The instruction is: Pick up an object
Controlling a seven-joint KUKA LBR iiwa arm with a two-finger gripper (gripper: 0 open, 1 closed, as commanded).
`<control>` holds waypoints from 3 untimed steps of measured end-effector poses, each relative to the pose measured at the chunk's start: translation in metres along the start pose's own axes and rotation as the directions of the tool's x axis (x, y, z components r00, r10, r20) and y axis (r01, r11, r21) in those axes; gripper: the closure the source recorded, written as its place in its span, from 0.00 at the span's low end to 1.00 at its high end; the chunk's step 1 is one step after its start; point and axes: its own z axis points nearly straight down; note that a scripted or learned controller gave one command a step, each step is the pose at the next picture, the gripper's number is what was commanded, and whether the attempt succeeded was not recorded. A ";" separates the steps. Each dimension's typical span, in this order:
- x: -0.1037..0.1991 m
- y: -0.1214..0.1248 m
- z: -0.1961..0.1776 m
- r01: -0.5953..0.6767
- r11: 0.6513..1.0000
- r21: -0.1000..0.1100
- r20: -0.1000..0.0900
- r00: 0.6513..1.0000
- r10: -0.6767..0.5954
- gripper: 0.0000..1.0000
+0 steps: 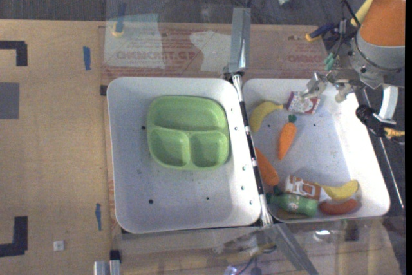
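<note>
The right bin [364, 158] holds several toy foods. A carrot [286, 140] lies near its middle, and a yellow piece [264, 114] rests at its back left. A small white, red and purple packet [301, 103] sits at the back. My gripper [325, 87] hangs just to the packet's upper right, at the back of the bin under the orange-banded wrist. From this angle I cannot make out whether it touches the packet.
A second orange carrot [266, 167] lies along the divider. At the right bin's front are a small carton [302, 187], a green bottle [296, 204], a banana [342, 189] and a red sausage [338, 207]. The left bin [129, 183] bears a green divided plate [188, 132].
</note>
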 end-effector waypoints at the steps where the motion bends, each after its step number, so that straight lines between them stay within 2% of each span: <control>1: -0.004 0.032 0.132 0.118 0.993 -0.002 0.002 0.993 -0.118 0.00; 2: -0.004 0.034 0.119 0.120 0.993 -0.008 0.007 0.993 -0.120 1.00; 3: -0.004 0.034 0.119 0.120 0.993 -0.008 0.007 0.993 -0.120 0.00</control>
